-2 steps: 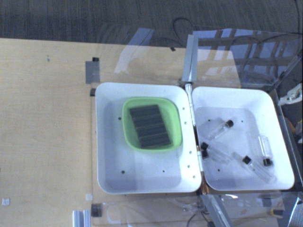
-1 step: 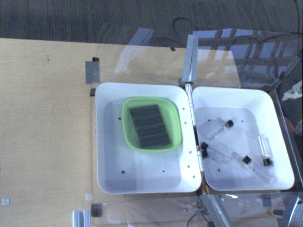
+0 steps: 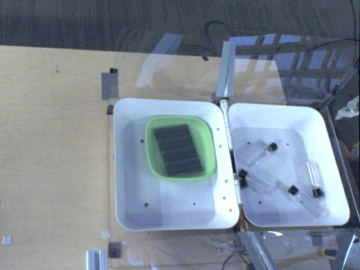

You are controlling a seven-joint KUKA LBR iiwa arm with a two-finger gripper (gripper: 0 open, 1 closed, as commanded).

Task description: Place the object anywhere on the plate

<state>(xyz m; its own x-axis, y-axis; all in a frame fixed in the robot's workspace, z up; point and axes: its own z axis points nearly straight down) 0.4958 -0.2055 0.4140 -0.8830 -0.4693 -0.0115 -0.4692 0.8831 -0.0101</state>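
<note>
camera view: two shallow white plastic bins sit side by side on a pale wooden tabletop (image 3: 50, 167), their inner rims touching along a thin metal rail. in the left bin (image 3: 126, 207) a square lime-green plate (image 3: 153, 129) with rounded corners lies toward the far side. on that plate rests a dark grey ribbed rectangular block (image 3: 178, 150), lying flat. its long axis runs from the far-left to the near-right of the view, tilted a little off the bin's walls, and its ridges cross it the short way. the block sits wholly inside the plate's raised rim, near the middle.

the right bin (image 3: 332, 207) holds several clear plastic tubes with black caps. one tube (image 3: 262, 152) lies slanted near the far-left part, another tube (image 3: 314, 178) lies almost upright in the view by the right wall, and others lie near the front, hard to make out against the white floor.

the robot's hand cannot be made out here, so i cannot tell its state.

beyond the tabletop is dark grey carpet (image 3: 112, 10), with a black cable (image 3: 216, 30) looped on it and metal framing at the far right. a small grey bracket (image 3: 110, 85) is fixed to the tabletop left of the bins.
</note>
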